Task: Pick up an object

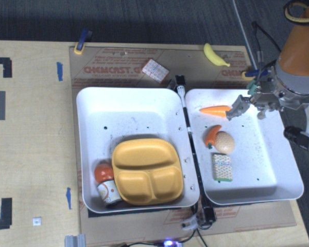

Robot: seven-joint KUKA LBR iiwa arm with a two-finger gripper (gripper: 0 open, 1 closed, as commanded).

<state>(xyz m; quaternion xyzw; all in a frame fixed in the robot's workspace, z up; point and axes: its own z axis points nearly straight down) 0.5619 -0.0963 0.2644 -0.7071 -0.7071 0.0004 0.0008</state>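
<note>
The closest thing to grab looks like the orange carrot (215,110), lying flat near the back wall of the right bin (278,189), pointy end toward the middle divider. The gripper (240,107) sits right at the carrot's thick end, fingers angled down toward it, but whether they're spread or pressed together is impossible to tell from this angle, and nothing shows between them.

A bit toward the front of that bin there's a small orange-and-green veggie piece (212,134) touching a tan egg-shaped thing (225,142), and just in front of those a small patterned sponge block (222,167). The right half of this bin's floor is bare white, so lots of room there.

The left bin (92,107) is tighter: a big yellow divided tray (147,170) fills the front, with a red-capped little bottle (106,183) wedged against its left edge near the bin's corner. Its back half is open floor.

Outside the bins, a banana (215,55) and a small card (154,69) lie on the cardboard behind.
</note>
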